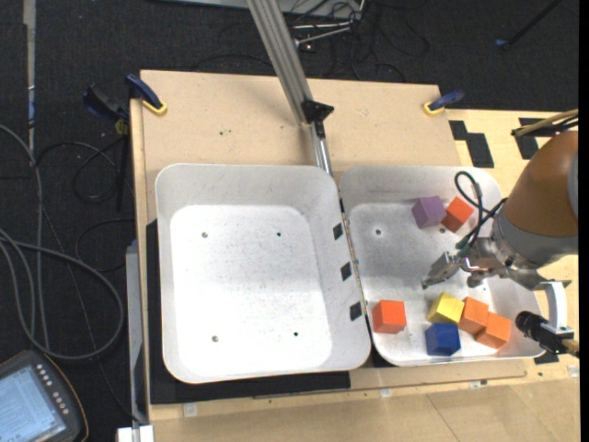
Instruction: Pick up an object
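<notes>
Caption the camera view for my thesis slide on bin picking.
KUKA gripper hovers in the right bin above the yellow cube among coloured blocks.

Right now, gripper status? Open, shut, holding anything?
Gripper: fingers spread open above the right bin, nothing between them; the yellow cube sits just below it.

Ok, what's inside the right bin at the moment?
The right bin holds a purple block, orange blocks, a yellow block and a blue block. The gripper is over the bin floor; the arm hides the bin's right edge.
</notes>
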Controlling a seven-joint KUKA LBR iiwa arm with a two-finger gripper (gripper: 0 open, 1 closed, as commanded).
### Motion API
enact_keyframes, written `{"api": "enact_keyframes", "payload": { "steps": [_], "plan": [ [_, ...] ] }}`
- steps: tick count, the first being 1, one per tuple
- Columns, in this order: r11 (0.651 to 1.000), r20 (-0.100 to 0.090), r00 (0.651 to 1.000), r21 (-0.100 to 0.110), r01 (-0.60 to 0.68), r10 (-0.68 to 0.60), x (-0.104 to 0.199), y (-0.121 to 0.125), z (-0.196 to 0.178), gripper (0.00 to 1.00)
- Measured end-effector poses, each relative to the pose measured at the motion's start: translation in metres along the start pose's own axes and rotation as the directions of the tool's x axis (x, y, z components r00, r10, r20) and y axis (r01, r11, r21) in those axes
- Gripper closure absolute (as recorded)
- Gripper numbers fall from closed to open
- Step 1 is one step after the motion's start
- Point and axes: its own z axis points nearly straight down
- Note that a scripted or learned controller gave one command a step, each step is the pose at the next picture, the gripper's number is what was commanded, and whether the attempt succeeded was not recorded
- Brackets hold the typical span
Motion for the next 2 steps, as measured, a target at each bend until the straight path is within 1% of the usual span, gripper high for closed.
{"api": "enact_keyframes", "payload": {
  "steps": [1,2],
  "plan": [
    [1.000,0.001,1.000,-0.003,0.001,-0.001,0.000,0.000,0.027,0.00],
    [1.000,0.002,1.000,-0.007,0.001,-0.001,0.000,0.001,0.015,1.00]
  ]
}}
